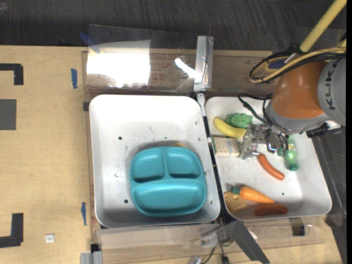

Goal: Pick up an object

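Note:
My gripper (254,143) hangs low in the right bin (314,187), under the orange wrist band (297,95). It is just right of a beige waffle-like piece (223,146) and just below a yellow banana (228,128) and a green leafy toy (239,119). A red chili (271,167) lies right below the gripper, and a small green item (290,157) sits to its right. An orange carrot (256,194) rests near the bin's front edge. I see nothing held.
The left bin (110,147) bears a teal divided plate (168,180). A brown piece (236,203) and a reddish stick (273,208) lie at the right bin's front wall. Cables (275,65) loop behind the arm. A clear plastic sheet (143,65) lies behind the bins.

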Controlling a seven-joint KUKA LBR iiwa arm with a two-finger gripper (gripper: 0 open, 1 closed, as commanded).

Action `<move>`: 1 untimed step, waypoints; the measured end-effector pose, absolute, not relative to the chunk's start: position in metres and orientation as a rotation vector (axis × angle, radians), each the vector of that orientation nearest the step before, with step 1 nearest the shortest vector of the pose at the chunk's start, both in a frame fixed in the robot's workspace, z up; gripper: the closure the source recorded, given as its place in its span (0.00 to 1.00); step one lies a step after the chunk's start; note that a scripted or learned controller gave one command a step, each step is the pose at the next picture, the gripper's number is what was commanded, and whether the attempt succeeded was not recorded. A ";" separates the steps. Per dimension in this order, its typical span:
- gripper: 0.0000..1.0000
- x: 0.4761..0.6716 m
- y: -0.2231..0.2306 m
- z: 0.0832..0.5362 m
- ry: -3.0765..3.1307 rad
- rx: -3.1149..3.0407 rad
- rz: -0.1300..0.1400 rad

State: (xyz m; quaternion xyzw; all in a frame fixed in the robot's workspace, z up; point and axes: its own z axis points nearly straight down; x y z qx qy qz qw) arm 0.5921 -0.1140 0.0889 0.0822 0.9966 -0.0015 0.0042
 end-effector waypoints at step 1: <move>0.00 0.592 -0.113 0.088 3.121 0.257 -0.002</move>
